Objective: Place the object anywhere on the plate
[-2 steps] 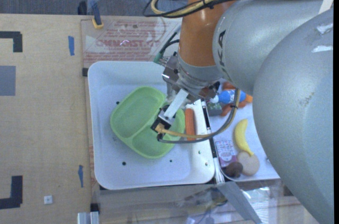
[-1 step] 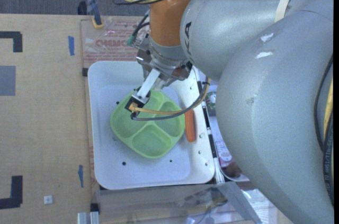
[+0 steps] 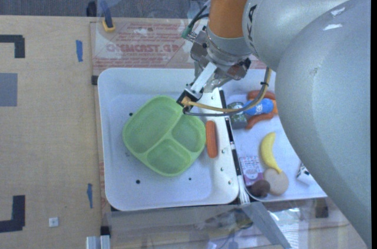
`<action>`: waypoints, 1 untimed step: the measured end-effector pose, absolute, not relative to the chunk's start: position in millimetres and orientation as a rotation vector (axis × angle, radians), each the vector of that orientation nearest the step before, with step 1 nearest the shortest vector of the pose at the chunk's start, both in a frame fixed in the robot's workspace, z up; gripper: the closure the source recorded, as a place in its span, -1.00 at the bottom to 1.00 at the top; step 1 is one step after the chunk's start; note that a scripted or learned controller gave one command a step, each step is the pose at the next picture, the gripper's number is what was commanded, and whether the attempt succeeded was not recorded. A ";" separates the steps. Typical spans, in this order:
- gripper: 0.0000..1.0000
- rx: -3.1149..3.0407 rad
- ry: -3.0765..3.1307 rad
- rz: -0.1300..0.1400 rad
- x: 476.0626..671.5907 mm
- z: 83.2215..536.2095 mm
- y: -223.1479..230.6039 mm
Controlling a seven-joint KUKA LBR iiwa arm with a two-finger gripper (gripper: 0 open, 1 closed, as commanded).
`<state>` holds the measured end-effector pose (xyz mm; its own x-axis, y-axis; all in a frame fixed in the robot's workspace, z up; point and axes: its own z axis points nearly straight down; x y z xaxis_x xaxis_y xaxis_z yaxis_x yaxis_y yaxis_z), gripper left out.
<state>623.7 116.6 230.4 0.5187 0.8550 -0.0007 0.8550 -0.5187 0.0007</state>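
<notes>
Orange stick (image 3: 211, 139), perhaps plastic, lies just beside glossy green sectioned plate (image 3: 154, 131).

One cam, fixed above the bench (image 3: 47, 124), looked down at a slant. Left bin (image 3: 118, 95) w/ the plate (image 3: 162, 136) sat mid-frame; right bin (image 3: 287, 145) lay partly behind the arm (image 3: 318, 65), which loomed large, close to the lens, at right.

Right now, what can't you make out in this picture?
Right bin: camera view, right side covered by the arm.
Blue and orange thing: partly behind the arm, unidentifiable.
Small white item: cut off by the arm.
Packet label: too small to read.
</notes>
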 end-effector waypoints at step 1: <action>-1.00 2.736 1.543 -0.001 623.5 230.4 117.5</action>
<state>623.5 117.5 230.4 0.5173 0.8558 -0.0009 0.8558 -0.5173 0.0002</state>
